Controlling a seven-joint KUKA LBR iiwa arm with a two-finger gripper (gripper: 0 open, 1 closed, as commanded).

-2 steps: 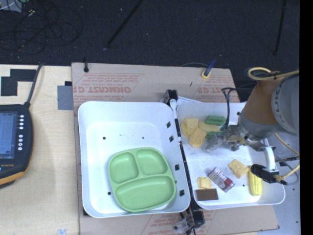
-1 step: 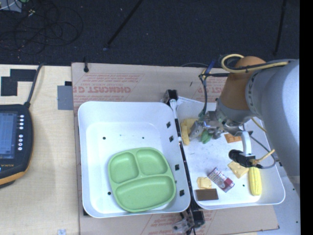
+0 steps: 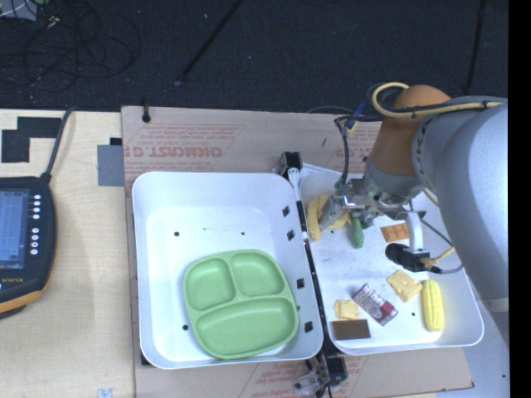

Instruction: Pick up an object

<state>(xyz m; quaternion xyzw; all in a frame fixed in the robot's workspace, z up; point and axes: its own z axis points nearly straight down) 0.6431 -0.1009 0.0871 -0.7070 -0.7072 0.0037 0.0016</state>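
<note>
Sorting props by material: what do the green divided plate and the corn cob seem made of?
Green divided plate: likely moulded plastic, uniform matte colour, smooth rounded compartment ridges. Corn cob: probably plastic or rubber toy, evenly bright yellow with a slight sheen; too small to be sure.

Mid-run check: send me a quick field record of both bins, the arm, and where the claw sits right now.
left bin: holds green divided plate
right bin: small items scattered
items: corn cob, brown block, yellow pieces, wrapped packet, green stick
arm: reaching in from the right
claw: low over right bin's far end, above the green stick
grasp: cannot tell
</note>
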